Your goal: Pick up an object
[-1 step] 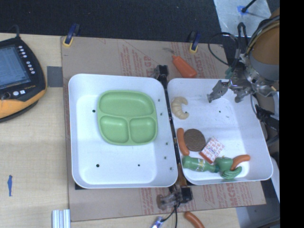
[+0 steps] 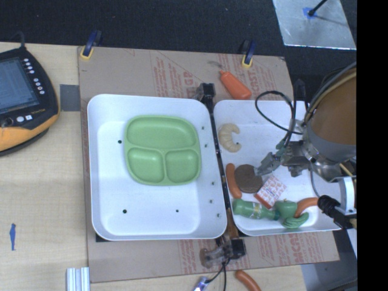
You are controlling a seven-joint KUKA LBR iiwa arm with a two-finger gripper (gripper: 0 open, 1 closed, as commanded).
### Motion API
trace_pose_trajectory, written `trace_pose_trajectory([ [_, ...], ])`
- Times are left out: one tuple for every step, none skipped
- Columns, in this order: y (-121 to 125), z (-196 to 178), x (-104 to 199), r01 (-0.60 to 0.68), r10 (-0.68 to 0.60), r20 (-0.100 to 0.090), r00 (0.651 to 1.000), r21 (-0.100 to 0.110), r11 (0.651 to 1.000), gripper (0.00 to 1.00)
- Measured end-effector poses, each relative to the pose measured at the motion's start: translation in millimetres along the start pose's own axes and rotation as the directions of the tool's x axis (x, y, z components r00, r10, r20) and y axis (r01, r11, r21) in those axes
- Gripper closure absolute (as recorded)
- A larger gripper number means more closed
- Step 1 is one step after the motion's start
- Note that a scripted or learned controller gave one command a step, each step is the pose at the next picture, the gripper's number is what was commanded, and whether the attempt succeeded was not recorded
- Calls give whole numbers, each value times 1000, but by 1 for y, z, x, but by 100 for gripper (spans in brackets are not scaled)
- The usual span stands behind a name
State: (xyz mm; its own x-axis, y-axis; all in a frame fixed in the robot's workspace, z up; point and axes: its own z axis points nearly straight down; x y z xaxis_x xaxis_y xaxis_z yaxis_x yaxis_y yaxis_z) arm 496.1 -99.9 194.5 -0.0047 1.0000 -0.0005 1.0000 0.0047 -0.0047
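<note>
Just one fixed camera here, mounted above the surface (image 2: pixel 42 187) and looking down at a slant. It's far enough back to fit both white bins, the left bin (image 2: pixel 103 217) and the right bin (image 2: pixel 267 106), side by side (plus dark floor along the top). The arm (image 2: pixel 333 123) comes in from the right edge.

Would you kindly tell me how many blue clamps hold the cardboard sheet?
2: one blue clamp at the cardboard's far left corner, another blue clamp on its far edge further right. Others may be hidden.
</note>
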Motion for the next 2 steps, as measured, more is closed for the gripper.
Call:
trace_pose_trajectory([
  [15, 95, -77, 0, 0, 2, 1000, -5, 1000, 0],
  [-10, -63, -113, -2, 2, 1, 1000, -5, 1000, 0],
])
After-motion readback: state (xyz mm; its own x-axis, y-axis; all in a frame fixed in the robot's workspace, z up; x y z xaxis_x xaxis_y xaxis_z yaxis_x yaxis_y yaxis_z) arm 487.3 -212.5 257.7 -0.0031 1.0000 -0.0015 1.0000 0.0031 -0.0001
